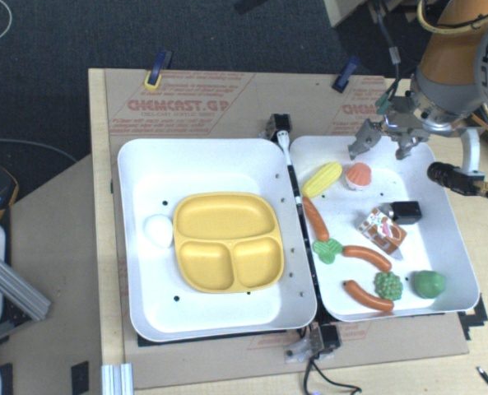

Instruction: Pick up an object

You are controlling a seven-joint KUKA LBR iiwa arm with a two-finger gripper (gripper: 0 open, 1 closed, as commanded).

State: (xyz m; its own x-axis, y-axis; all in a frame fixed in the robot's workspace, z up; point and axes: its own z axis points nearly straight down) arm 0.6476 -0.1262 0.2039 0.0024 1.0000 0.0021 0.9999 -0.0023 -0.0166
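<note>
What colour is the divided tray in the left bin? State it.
Yellow: the divided tray, clearest in the camera view.

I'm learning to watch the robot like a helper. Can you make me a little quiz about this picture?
1. True or false: the yellow tray sits in the left bin.
2. What lies closest below the end effector? A) corn B) pink-topped cup C) broccoli
3. Fill in: the white egg touches the tray's ____ edge.

Key: 1 true; 2 B; 3 left.
</note>
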